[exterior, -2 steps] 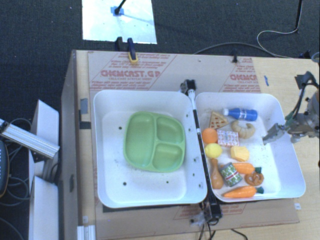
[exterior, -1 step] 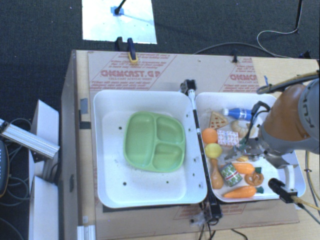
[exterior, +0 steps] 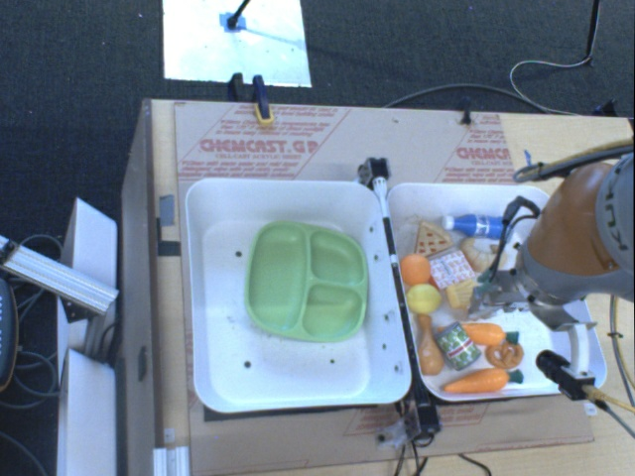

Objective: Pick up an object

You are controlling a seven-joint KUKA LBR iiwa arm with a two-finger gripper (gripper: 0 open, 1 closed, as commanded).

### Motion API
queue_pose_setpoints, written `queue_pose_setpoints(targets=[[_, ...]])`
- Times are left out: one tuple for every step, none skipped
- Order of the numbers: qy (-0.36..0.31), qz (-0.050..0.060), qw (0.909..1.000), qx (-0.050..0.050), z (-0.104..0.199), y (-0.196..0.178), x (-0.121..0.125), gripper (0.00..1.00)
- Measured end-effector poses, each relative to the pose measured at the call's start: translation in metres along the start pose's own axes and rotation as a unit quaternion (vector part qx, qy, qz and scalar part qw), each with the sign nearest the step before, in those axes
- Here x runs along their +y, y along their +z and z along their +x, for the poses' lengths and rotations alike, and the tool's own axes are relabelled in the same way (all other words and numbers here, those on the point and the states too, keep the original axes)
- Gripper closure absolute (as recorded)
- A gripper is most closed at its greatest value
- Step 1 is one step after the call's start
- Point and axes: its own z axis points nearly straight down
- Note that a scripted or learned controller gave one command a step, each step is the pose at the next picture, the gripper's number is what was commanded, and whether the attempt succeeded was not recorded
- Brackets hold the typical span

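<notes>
The surface (exterior: 327, 132) is carrying two shallow white bins side by side, and the arm (exterior: 585, 231), grey with an orange band, is reaching in from the right over the right bin (exterior: 516, 194). The left bin (exterior: 213, 266) is holding a green divided plate (exterior: 306, 282), which is lying flat near its middle. The right bin is holding a crowd of small toy foods. A blue and white bottle (exterior: 474, 225) is lying on its side at the far edge, with a tan waffle-like wedge (exterior: 431, 238) just beside it to the left. An orange ball (exterior: 416, 269) and a yellow one (exterior: 424, 297) are sitting along the left wall, close together. A red and white packet (exterior: 451, 266) is lying between the orange ball and the arm. Nearer the front, a small can (exterior: 455, 344) is lying tilted, an orange carrot (exterior: 485, 333) is touching it on the right, and a second carrot (exterior: 478, 382) is lying along the near wall. The gripper (exterior: 488, 294) is hanging low among these things near the packet; whether it is open or closed cannot be told.
</notes>
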Motion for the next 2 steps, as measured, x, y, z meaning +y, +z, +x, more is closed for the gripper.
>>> queue_pose_setpoints(targets=[[0.0, 0.0, 1.0, 0.0, 0.0, 0.0, 0.0, 0.0], [0.0, 0.0, 1.0, 0.0, 0.041, 0.01, 0.075, 0.0]])
